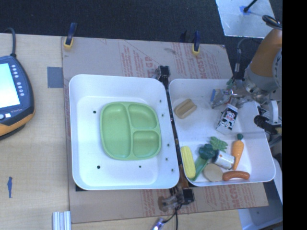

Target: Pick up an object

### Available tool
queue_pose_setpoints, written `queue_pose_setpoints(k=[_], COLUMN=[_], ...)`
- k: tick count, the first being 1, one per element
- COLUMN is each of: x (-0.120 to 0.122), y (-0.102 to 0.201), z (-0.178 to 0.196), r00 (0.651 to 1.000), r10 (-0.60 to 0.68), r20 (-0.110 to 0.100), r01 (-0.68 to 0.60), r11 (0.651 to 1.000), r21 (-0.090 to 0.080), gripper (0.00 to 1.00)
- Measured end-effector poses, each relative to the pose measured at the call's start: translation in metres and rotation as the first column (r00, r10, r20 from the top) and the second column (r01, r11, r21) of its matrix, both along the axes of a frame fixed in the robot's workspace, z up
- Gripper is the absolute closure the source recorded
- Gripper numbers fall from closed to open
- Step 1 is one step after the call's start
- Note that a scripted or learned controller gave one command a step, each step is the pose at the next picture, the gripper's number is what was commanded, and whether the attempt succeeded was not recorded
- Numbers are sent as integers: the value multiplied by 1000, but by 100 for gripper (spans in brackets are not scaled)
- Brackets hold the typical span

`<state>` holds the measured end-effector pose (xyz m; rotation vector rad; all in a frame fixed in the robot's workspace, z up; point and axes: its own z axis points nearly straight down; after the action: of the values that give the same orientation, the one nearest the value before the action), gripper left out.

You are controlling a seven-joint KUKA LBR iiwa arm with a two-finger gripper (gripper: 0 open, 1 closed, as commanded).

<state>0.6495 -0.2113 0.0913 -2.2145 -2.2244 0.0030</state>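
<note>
Nothing is lifted yet: the hand (229,97) hovers near the right bin's (192,87) far edge, just above the milk carton (227,118), grip state unclear.

i see, right bin: small black-and-white carton (227,119) tilted, upper middle | tan bread-like block (185,108) upper left | yellow corn (188,162) by left wall | green broccoli (206,155) beside it | orange carrot (237,149) | red sausage (235,176) at front rim
</note>
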Motion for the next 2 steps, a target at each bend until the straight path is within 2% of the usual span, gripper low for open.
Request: queue_pose_setpoints(k=[1,2], x=[-96,-95], y=[-1,-2], z=[0,11], r00=[1000,1000], r10=[0,1], r20=[-1,-1], r01=[0,-1], r11=[1000,1000], r21=[-1,-1], gripper=[0,100])
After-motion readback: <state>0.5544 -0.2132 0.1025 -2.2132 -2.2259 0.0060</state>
